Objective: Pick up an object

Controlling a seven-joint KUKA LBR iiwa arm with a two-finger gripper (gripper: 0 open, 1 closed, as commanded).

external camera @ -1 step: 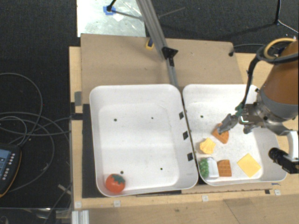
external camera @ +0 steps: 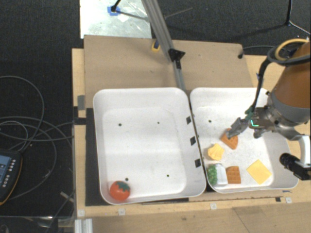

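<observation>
My gripper (external camera: 235,130) hangs low over the right bin (external camera: 214,101), reaching in from the right. Its tip sits right at the upper edge of a small orange wedge (external camera: 230,141) lying on the bin floor. Just below lie a yellow chunk (external camera: 215,152), a green and white item (external camera: 216,174), a brown waffle-like square (external camera: 233,174) and a flat yellow square (external camera: 258,172). A red tomato (external camera: 119,191) rests in the near left corner of the left bin (external camera: 141,106).
A grey metal pole (external camera: 163,30) slants down from the top to the gap between the bins. Black clips (external camera: 193,141) line the shared bin wall. Cables and a handset (external camera: 7,171) lie on the floor at left.
</observation>
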